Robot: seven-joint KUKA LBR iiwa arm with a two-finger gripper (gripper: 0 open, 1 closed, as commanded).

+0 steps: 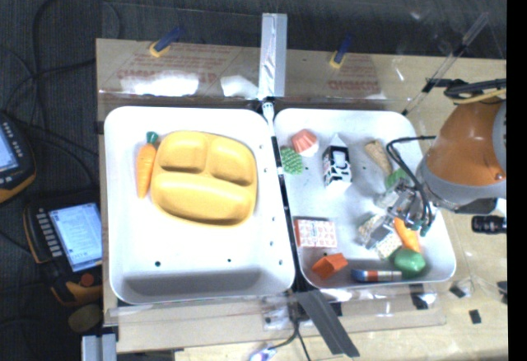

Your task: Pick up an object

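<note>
In right bin [362,122], gripper [394,215] low over clutter; orange piece [407,236] and green ball [411,261] just below, marker [376,275] beyond. Finger state: cannot tell.

Both bins [123,269] looked like smooth, slightly glossy white plastic. The yellow tray [204,178] was glossy moulded plastic, the carrot [145,168] at its nine o'clock matt. The bench [478,326] appeared to be pale, matt wood, and the arm's orange band [468,145] shone smoothly.
</note>
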